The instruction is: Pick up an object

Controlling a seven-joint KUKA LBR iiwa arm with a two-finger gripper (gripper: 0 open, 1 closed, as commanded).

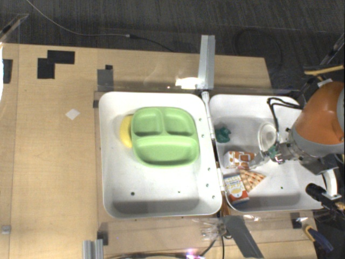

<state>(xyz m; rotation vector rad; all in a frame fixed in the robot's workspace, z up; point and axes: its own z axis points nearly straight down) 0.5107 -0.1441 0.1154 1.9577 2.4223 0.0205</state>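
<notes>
The arm is low over the right bin (280,196), so this looks like the approach before a grasp; nothing is lifted yet. The gripper (276,154) hangs near the bin's middle, and whether it is released or clenched I cannot tell. A clear cup (266,135) lies just beside it, toward the back edge; a snack packet (241,158) lies nearby on the left; next it must settle squarely over one.

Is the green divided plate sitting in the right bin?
No, the green divided plate lies in the left bin, partly covering a yellow object.
</notes>
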